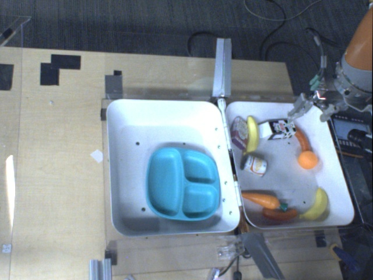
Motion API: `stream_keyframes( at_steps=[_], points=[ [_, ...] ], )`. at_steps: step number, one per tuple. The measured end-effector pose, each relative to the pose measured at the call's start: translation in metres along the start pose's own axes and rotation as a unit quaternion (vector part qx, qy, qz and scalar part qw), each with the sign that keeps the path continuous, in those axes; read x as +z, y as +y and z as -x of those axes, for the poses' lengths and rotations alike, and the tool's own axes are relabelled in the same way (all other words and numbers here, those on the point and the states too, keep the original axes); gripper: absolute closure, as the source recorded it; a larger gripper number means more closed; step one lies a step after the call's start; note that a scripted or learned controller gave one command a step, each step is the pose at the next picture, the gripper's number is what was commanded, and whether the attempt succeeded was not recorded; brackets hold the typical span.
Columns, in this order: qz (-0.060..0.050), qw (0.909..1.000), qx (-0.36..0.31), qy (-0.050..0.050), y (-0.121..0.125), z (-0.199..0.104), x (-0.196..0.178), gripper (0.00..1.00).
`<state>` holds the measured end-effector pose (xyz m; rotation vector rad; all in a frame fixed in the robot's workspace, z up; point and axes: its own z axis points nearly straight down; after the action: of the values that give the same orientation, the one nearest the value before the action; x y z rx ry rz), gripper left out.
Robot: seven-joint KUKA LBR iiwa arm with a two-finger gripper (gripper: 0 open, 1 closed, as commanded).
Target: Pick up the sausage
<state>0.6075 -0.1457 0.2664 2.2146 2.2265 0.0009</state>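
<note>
Toys in the right bin, arm up at the far corner

Nearest me, in the right bin (344,212), the dark red sausage (280,215) lies at the front wall, touching a carrot (261,200) and beside a yellow banana (315,205). Farther back sit a small can (254,164) and an orange ball (307,160). The left bin (125,156) holds a blue plate (182,182). Farthest off, the gripper (304,105) hangs over the right bin's back corner with its fingers apart, holding nothing.

Glossy blue plastic tray (182,183) in smooth white bin (125,156), pale wood bench (52,156).
</note>
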Motion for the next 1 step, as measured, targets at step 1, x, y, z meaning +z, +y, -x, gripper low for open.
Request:
stream_keyframes(
  at_steps=[1],
  points=[
    [0.0,1.0,0.0,0.0,0.0,0.0,0.0,0.0]
  ],
)
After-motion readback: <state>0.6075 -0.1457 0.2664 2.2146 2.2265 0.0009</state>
